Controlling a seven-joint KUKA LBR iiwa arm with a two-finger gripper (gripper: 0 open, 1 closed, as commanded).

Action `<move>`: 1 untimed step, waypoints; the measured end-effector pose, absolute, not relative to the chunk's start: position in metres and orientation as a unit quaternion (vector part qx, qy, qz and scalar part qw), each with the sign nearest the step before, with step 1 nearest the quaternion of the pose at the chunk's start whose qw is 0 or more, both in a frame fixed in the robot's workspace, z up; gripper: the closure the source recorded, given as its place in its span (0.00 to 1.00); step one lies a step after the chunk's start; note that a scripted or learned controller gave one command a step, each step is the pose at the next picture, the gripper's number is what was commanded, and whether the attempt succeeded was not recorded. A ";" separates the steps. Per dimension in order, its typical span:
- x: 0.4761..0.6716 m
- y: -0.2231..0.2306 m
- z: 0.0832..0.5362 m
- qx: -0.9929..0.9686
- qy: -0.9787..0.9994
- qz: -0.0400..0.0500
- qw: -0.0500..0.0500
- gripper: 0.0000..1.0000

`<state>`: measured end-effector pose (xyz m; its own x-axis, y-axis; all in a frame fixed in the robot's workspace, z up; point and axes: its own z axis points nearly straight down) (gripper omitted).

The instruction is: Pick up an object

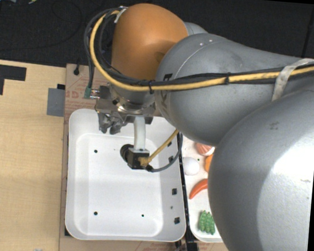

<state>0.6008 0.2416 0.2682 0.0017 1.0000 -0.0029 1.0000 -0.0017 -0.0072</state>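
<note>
Gripper over left bin, near its 12 o'clock wall; bin smooth, glossy white, rounded corners; grip state cannot tell; right bin at 3 o'clock: slim tapered orange piece, long axis 1–7 o'clock; knobbly green piece at its 6; smooth white egg shape at its 12.

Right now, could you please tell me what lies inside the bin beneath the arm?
Along its exposed edge lie a red-and-white item, a white egg-shaped thing, an orange carrot-like piece and a green bumpy piece. The grey arm covers the rest of the bin.
</note>
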 end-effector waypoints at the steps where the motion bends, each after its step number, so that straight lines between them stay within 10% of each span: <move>1: 0.594 0.241 0.247 -0.708 -0.706 0.003 0.001 1.00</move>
